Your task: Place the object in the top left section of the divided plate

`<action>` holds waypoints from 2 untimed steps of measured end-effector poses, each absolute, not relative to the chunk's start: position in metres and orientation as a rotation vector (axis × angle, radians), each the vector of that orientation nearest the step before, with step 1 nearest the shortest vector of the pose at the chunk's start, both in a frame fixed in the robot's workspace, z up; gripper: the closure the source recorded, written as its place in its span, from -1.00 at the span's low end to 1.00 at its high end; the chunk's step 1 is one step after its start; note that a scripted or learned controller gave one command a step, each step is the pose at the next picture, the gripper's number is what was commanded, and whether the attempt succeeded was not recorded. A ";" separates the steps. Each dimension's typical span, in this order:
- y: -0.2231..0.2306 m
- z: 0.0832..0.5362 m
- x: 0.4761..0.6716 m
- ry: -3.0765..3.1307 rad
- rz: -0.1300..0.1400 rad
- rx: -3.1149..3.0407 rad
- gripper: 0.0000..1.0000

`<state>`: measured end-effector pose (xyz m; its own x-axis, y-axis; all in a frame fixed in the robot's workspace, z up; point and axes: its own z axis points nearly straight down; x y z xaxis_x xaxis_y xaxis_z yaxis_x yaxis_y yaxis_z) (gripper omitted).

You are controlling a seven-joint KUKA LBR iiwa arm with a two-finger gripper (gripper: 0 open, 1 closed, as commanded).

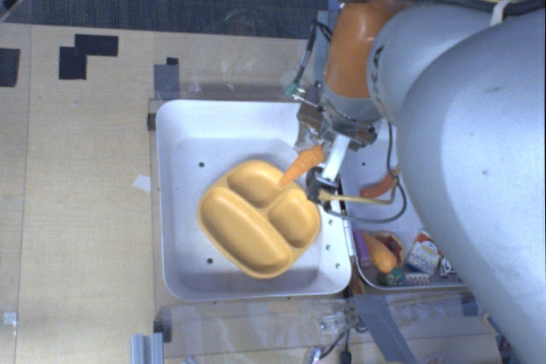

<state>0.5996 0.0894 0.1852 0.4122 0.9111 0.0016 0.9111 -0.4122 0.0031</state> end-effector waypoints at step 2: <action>0.092 0.205 0.578 1.510 0.001 2.755 1.00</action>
